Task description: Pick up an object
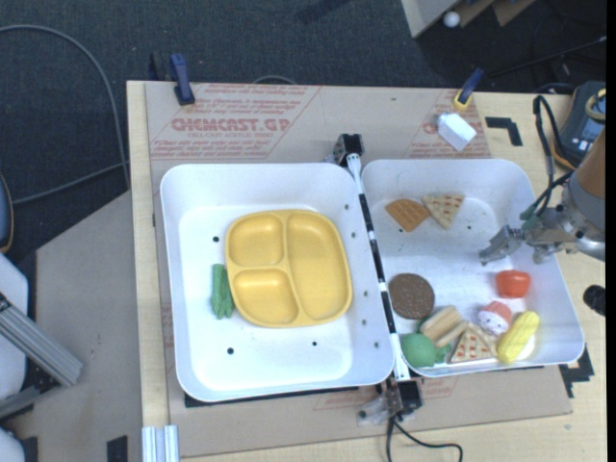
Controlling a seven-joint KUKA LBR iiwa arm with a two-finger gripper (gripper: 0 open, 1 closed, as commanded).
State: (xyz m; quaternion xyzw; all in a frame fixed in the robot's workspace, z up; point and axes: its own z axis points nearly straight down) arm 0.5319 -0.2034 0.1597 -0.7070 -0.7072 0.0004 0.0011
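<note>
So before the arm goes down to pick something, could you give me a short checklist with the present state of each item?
1. Gripper over the right bin: ok.
2. Nothing between its fingers: ok.
3. Target near: red tomato lies just below the gripper: ok.
4. Tomato apart from the yellow corn: ok.
5. Fingers centred over the tomato: not ok, offset.
6. Finger opening wide enough: cannot tell.

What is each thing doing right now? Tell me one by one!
gripper: above the right bin, holding nothing.
yellow plate: flat in the left bin, nothing on it.
green pod: lying beside the plate.
tomato: loose in the right bin.
brown patty: lying flat.
banana: lying against the bin's wall.
</note>
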